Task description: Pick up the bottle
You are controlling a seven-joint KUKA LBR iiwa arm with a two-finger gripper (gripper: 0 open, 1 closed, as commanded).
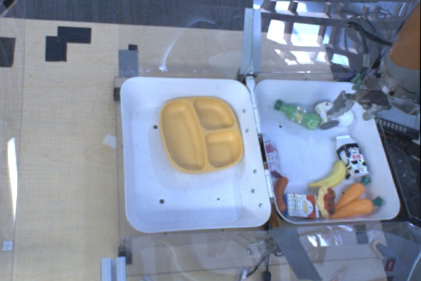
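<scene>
A small green bottle (297, 114) lies on its side in the upper left part of the right bin (388, 171), its cap toward the upper left. My gripper (354, 106) hangs over the bin's upper right part, to the right of the bottle and apart from it. Its fingers are spread open and I see nothing held between them. A small white object (326, 109) lies between the bottle's base and the near finger (339, 103).
Lower in the right bin lie a cow-patterned carton (353, 157), a banana (332, 176), carrots (354, 201), a juice box (301, 205) and a red sausage (281, 188). The left bin (141, 201) bears a yellow divided plate (200, 133). Cables and a metal frame (316, 10) stand behind.
</scene>
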